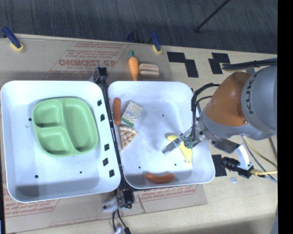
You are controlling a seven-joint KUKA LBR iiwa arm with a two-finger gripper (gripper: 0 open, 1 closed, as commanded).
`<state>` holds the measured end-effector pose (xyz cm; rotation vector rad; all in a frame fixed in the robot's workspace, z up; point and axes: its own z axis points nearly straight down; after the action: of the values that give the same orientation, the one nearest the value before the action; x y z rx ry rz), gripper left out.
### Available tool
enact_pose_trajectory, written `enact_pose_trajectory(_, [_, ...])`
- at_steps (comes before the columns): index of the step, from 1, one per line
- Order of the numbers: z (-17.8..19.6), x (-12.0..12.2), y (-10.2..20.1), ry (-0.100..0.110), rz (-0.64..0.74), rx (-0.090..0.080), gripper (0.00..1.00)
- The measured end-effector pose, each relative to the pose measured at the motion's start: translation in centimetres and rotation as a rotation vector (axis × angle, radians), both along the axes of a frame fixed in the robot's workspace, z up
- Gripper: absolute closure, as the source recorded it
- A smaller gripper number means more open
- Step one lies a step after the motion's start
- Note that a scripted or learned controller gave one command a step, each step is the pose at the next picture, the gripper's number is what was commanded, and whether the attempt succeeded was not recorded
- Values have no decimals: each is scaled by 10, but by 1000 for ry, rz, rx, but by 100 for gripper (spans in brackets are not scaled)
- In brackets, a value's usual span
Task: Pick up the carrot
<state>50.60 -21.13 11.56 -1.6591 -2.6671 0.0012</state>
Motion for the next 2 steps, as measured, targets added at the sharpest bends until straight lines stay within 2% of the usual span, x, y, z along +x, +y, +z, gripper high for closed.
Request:
enact_pose_trajectory(1, [51,12,0,0,165,0,0])
enact_pose_trajectory(2, [117,28,0,-1,250,0,0])
